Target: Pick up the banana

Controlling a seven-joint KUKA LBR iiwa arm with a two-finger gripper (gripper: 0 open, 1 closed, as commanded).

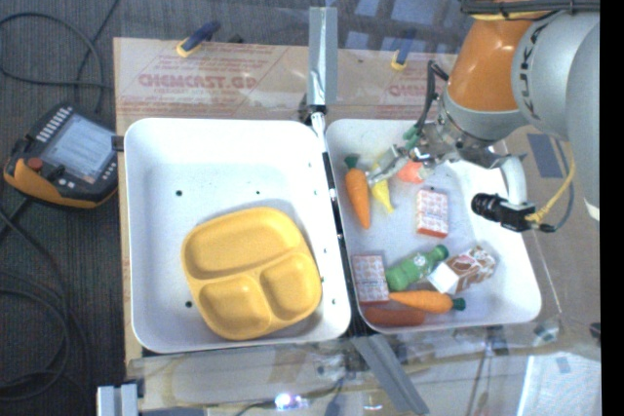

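The banana [383,196] is a small yellow piece lying in the right bin [507,307], near its upper left, just right of an orange carrot [359,197]. My gripper [388,167] hangs low over the banana's upper end, reaching in from the right under the orange-banded wrist [492,63]. The gripper body hides the banana's top. A small red-orange item [412,172] lies right beside the gripper.
In the right bin also lie a red-and-white packet [432,211], a green bottle [417,266], a pink box [369,276], a second carrot [421,300] and a wrapped meat pack [473,268]. The left bin [156,170] holds a yellow divided plate [253,270].
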